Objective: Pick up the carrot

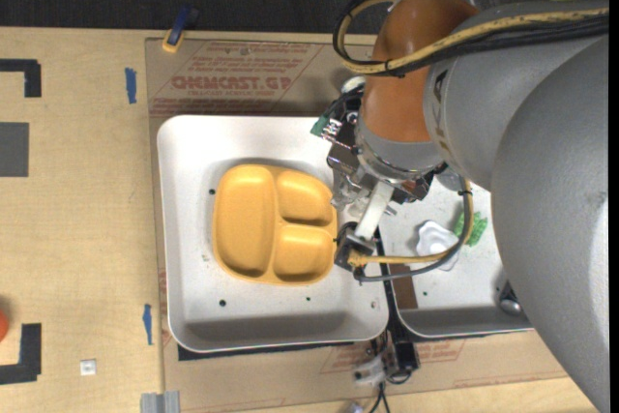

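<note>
Your grey arm (pixel 542 160) with its orange band (pixel 416 63) reaches in from the right and covers most of the right shallow white bin (pixel 455 305). The left shallow white bin (pixel 193 305) sits touching it, both on a brown cardboard sheet with red print (pixel 232 77). In the left bin lies a yellow plastic tray with three compartments (pixel 261 218).

The gripper (pixel 353 189) hangs over the left bin's right side, just beside the tray's right edge. You cannot tell from this angle whether it is apart or closed.

In the right bin, near the arm, lie a small crumpled white piece (pixel 432 237) and a small green piece (pixel 474 229). You cannot tell where the carrot lies.
</note>
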`<state>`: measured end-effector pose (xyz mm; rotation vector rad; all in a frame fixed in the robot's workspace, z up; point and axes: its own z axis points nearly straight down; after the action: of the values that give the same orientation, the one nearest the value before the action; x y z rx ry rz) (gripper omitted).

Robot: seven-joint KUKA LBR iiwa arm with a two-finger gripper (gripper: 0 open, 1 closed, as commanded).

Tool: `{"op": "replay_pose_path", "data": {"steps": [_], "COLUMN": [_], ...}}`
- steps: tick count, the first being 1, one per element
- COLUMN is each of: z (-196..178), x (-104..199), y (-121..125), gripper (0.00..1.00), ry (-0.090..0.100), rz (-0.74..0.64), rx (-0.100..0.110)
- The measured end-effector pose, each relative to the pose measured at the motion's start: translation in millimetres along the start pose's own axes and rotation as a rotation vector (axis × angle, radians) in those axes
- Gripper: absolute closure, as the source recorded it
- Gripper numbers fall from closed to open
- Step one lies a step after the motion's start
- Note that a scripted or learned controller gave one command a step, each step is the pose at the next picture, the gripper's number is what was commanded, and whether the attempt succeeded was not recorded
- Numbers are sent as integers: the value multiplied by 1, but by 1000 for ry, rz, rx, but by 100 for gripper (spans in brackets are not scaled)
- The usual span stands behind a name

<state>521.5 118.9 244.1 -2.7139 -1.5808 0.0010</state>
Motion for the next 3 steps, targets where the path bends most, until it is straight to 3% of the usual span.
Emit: {"op": "replay_pose_path", "data": {"steps": [1, 2, 3], "z": [42, 117, 60], "x": [-23, -7, -18], "y": [-36, 15, 35], "gripper": [100, 100, 100], "ry": [-2, -1, -1], "rz": [154, 32, 592], "rx": [3, 3, 0]}}
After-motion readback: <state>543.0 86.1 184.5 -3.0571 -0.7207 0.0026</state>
